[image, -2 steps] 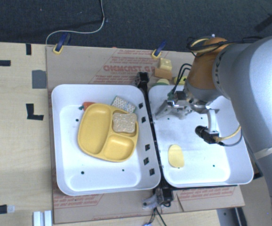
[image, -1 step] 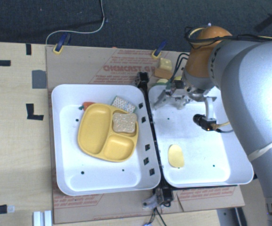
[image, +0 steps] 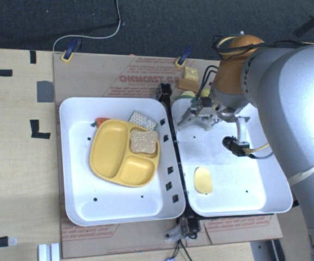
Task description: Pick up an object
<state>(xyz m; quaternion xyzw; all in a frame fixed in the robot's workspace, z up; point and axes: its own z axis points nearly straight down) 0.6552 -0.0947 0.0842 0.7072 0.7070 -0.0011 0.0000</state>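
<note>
My gripper (image: 196, 115) hangs low over the back left corner of the right bin (image: 254, 200), under the grey wrist with its orange band (image: 234, 69). A pale green-white object (image: 186, 95) lies just behind the gripper at the bin's back rim, partly hidden by it. Lying flat on the right bin's floor toward the front is a pale yellow oval piece (image: 203, 179), well clear of the gripper. In the left bin (image: 75, 200) sits a yellow divided plate (image: 113, 154) with a beige textured block (image: 144, 141) on its back right compartment.
A grey-white patterned item (image: 141, 119) and an orange piece (image: 101, 121) peek out behind the plate. A tan block (image: 189, 79) rests on the cardboard behind the bins. A black fitting with cable (image: 235, 144) hangs off the arm over the right bin.
</note>
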